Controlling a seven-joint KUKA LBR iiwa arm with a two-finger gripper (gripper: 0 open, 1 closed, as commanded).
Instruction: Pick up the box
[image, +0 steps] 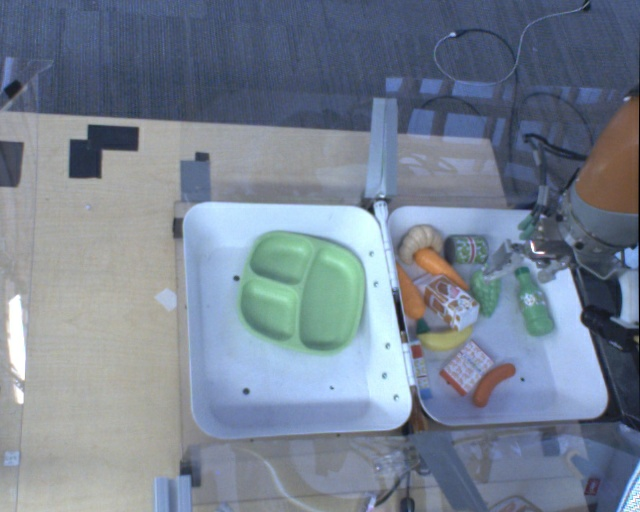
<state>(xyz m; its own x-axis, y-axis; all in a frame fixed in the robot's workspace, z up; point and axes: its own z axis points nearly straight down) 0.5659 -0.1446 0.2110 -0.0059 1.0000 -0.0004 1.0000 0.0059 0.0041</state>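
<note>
Tabletop (100, 300) carries two white bins, side by side.

Left bin (215, 400): one item, a green plate (303, 292) with three compartments, lying flat slightly above the bin's middle.

Right bin (575, 395): several items, counted as follows.
- Boxes: two. A carton (447, 301) with a red and white print lies tilted near the bin's middle-left. A smaller flat box (466, 367), red and white checked, lies lower down, just beside the sausage.
- Carrots: two. One carrot (438, 265) slants above the carton; a second carrot (410, 293) lies along the left wall.
- Can (466, 249): one, dark green, on its side near the top wall.
- Bottle (534, 301): one, green, lying on the right half.
- Banana (446, 339): one, touching the carton's lower edge.
- Sausage (494, 384): one, reddish orange, lower middle.
- Croissant (420, 240): one, top left corner.
- Green packet (487, 292): one, between carton and bottle; kind cannot be told.

Arm enters from the right; orange band visible at the frame edge. Claw (515, 257) hangs over the bin's upper right, above the packet and bottle top, well apart from both boxes. Fingers appear spread, nothing between them.
</note>
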